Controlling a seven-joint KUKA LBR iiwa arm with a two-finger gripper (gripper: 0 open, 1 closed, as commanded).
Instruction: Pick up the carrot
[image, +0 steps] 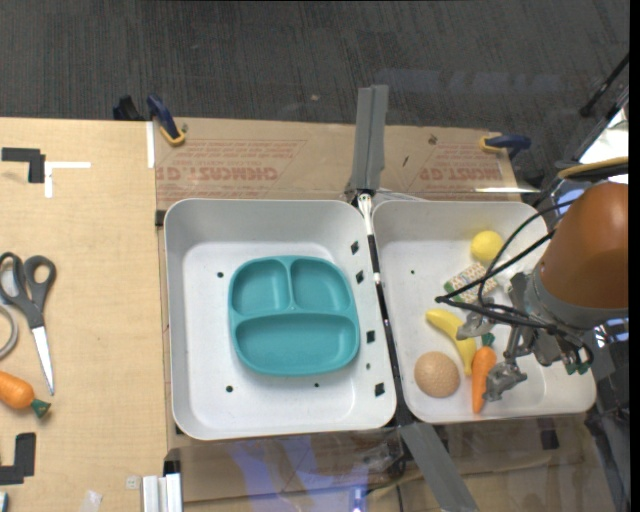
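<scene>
A: Risk check. The carrot (481, 377) sits in the right bin (420, 290), near its front wall, leaf end up. It's jammed in among neighbours: egg (437, 374) just beside it on the left, banana (452, 328) touching or nearly touching its top. My guess is a close could clip the banana or nudge the egg, and the carrot's taper could let it slide out.

B: Another worry?

A: There's a 2nd carrot (16, 391) out on the desk (80, 260) at far left, next to the scissors (30, 310). Well apart from the arm, so probably not the target, but it's ambiguous. Cables drape across the right bin too, could snag.

B: Tool state?

A: The tool (505, 377) is down low just right of the bin carrot, metal parts look to be touching or nearly touching its side. How wide it stands, can't tell, too cluttered. Can't say the carrot is gripped; it looks to be lying on the bin floor.

B: Other bin?

A: Left bin (200, 400) has 1 teal divided plate (294, 314). Lemon (486, 246) at back of the right bin, not in the way.
</scene>
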